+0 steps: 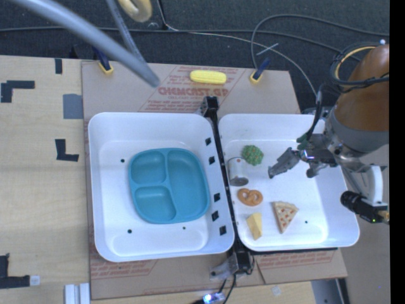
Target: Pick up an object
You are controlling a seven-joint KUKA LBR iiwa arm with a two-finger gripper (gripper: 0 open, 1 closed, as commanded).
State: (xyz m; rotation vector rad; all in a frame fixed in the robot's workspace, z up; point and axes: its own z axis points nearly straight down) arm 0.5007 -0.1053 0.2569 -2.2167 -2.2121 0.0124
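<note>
The right bin [329, 233] holds a green broccoli floret [253, 154], a small grey metal cup [236, 168], a brown pretzel [250, 197], a yellow cheese wedge [254, 225] and a pizza slice [285, 215]. My gripper [297, 166] hangs over the middle of this bin, to the right of the broccoli and above the pizza slice. It is open: one dark finger [281, 164] points left, the other sits near the bin's right side, and nothing lies between them.
The left bin [107, 233] carries a blue divided plate [169, 185]. A yellow object [207, 76] lies on the cardboard behind the bins. A black divider [218, 170] runs between the bins. Cables loop behind the arm.
</note>
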